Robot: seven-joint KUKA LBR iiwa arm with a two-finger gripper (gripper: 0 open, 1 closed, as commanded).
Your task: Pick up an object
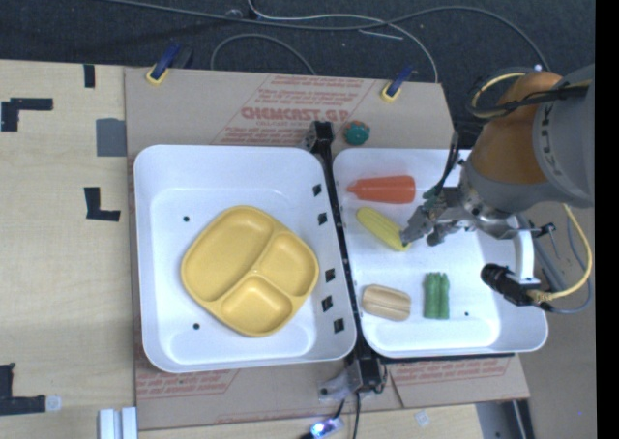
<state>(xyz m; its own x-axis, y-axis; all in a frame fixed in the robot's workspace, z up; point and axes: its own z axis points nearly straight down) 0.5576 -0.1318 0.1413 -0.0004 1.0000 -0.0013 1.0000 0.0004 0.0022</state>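
Two shallow white bins sit side by side on the tabletop, on a sheet of printed cardboard (290, 103). The left bin (160, 263) holds a yellow divided plate (250, 270) lying flat near its middle, turned at a slant to the bin walls. The right bin (503, 336) holds four toy foods. An orange carrot (383, 190) lies near the bin's far edge. A yellow corn cob (380, 227) lies just in front of the carrot, slanting toward the bin's middle. A tan bread roll (386, 303) rests near the front left corner, and a green bundle like asparagus (437, 295) stands just to its right, apart from it.

The grey arm with its orange band (508, 142) reaches in over the right bin's right side. The end effector (423, 230) is low over the middle of the right bin, its dark fingers slightly apart, with nothing visible between them. Its tip is just beside the near end of the corn cob; whether they touch cannot be told. The carrot lies close behind it, and the asparagus bundle lies near in front.

A small teal object (358, 133) sits on the cardboard just beyond the bins' far edge, where they meet. Black clips (327, 278) line the seam between the bins. Two blue and yellow clamps (162, 64) hold the cardboard's far edge, and dark cables (319, 21) run across the dark floor beyond.
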